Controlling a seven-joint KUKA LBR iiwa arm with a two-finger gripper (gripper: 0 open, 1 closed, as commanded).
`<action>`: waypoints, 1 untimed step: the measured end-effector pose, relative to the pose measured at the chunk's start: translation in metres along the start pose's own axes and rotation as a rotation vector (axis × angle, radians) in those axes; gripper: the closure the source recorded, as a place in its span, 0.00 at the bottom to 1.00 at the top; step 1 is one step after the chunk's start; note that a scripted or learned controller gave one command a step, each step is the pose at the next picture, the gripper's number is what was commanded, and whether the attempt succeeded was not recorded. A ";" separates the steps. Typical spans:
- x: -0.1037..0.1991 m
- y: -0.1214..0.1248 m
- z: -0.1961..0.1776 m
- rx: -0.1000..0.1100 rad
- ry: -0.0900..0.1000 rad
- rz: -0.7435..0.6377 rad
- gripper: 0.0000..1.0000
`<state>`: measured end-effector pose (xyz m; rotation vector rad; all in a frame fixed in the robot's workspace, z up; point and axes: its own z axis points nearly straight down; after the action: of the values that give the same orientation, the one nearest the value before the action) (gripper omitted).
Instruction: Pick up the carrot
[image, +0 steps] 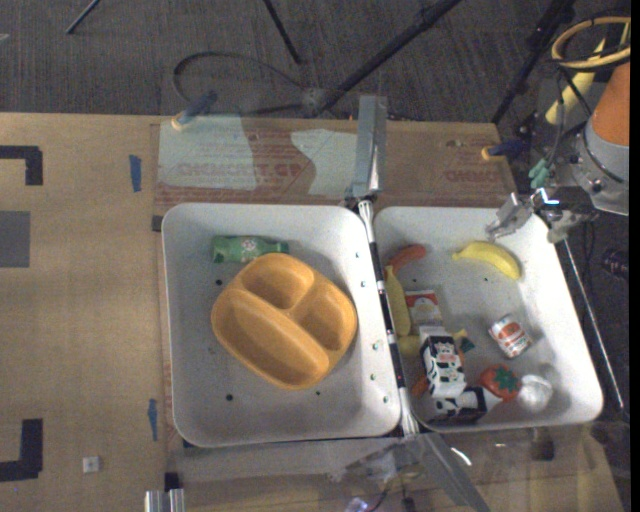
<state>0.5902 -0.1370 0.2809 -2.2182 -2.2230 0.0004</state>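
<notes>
— Two white bins sit side by side on the tabletop; what does the left bin hold?

— An orange divided plate near its middle, with a green packet just above it.

— And the carrot?

— The carrot, orange-red, lies in the right bin, near its upper left corner, close to the divider. A banana lies to its right, well apart from it.

— Anything else in that bin?

— A small can, a strawberry, a black and white cow-print carton and a yellow piece along the divider.

— Where is the gripper?

— The gripper hangs over the right bin's upper right corner, above and right of the banana, its fingers spread apart with nothing between them.
</notes>
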 end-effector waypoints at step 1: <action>0.014 0.029 0.092 0.001 0.000 -0.011 0.00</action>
<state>0.6194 -0.1227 0.1885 -2.2060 -2.2342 0.0015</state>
